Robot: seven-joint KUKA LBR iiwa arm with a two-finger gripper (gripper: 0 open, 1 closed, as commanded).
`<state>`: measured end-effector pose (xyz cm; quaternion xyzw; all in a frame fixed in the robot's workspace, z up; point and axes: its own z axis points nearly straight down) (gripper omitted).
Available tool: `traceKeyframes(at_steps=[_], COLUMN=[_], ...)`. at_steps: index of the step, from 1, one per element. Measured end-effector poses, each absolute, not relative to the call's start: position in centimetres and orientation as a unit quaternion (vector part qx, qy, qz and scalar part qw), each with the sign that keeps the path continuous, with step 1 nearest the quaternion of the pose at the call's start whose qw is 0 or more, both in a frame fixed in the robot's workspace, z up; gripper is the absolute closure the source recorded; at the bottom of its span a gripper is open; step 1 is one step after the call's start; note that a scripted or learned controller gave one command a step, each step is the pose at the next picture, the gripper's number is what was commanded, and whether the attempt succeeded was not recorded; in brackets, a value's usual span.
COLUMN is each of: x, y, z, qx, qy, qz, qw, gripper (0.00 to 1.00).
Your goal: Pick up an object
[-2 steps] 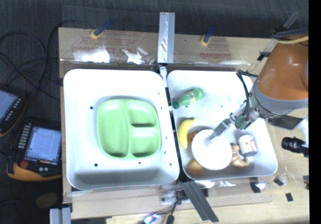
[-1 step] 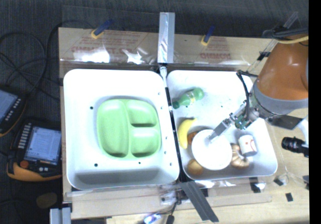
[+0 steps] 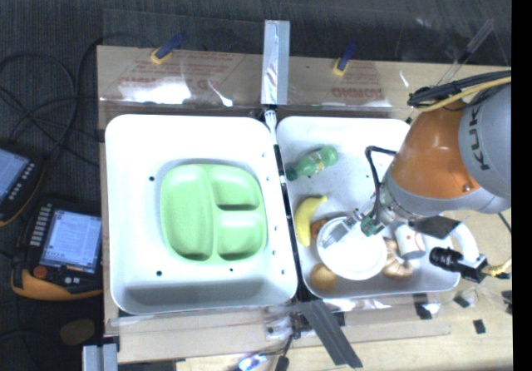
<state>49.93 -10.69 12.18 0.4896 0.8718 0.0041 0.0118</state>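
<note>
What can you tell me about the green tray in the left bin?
The green tray is pale green and looks like smooth plastic, a rounded rectangle with soft corners. Raised ridges split it into three compartments: one long one on its left side and two smaller ones on its right. It lies flat, open side up, near the middle of the left bin, resting on the bin's floor. Nothing lies in it, and it touches nothing but the bin.

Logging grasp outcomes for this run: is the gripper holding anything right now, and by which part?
It cannot be told. The gripper sits low over the white bowl in the right bin, but nothing shows plainly between its fingers.
</note>
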Motion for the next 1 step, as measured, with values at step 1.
traceKeyframes(at_steps=[1], x=[53.46], y=[-9.99], z=[9.36], qx=[0.529], qy=[0.848], qz=[0.0037], qw=[0.004], gripper=[0.00])
